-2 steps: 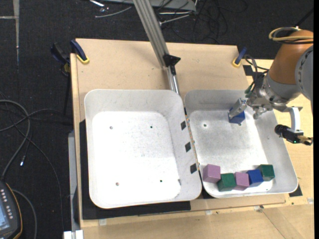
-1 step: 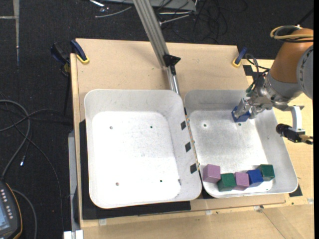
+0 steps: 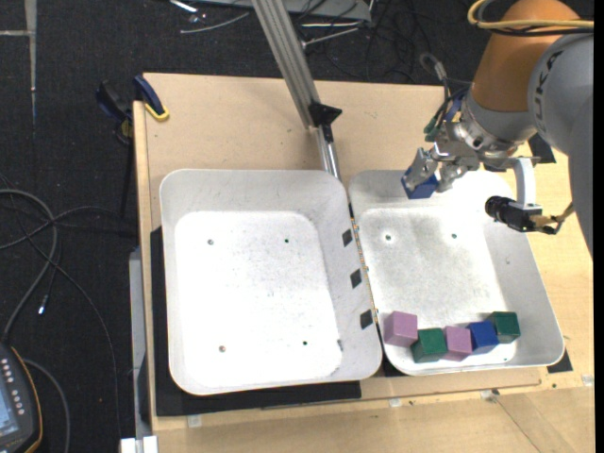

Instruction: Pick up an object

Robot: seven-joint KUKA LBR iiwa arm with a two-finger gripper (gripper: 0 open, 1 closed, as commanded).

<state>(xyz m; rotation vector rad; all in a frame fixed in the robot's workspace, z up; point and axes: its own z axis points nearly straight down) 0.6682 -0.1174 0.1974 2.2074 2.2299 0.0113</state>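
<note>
Gripper (image 3: pixel 427 173) over right bin's (image 3: pixel 538 281) far edge, fingers closed on 1 blue block (image 3: pixel 420 185), lifted clear of the floor. 5 blocks in a row at that bin's near edge: 2 purple (image 3: pixel 402 327), 2 green (image 3: pixel 430 344), 1 blue (image 3: pixel 483 334). Left bin (image 3: pixel 175 253) alongside.

**Arm over the right bin, blue block at its fingers**

The gripper (image 3: pixel 427 176) hangs above the far edge of the right bin (image 3: pixel 528 281), with a blue block (image 3: pixel 420 185) pinched between its fingers. Along the bin's near wall sits a row of blocks: purple block (image 3: pixel 401 327), green block (image 3: pixel 430 344), pink block (image 3: pixel 459 340), another blue cube (image 3: pixel 483 334) and a dark green cube (image 3: pixel 506 325). The left bin (image 3: pixel 179 281) lies alongside.
</note>
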